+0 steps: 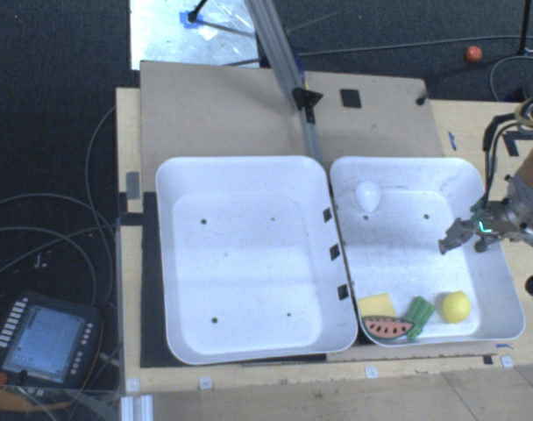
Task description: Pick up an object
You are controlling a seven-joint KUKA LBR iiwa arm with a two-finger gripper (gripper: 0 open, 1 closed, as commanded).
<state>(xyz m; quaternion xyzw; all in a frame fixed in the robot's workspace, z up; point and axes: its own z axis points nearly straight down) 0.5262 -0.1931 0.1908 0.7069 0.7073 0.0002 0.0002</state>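
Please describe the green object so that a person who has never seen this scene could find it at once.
Look at the right bin, the one the gripper hovers over, and go to its near edge. Four small things lie there in a row; the green object is the third from the left, between the watermelon slice and the yellow ball. It alone is green all over and elongated.

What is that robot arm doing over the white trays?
The gripper hangs over the right bin, holding nothing. Toys lie along that bin's near edge: a lemon, a green piece, a watermelon slice and a yellow block. A white egg-shaped thing sits farther back.
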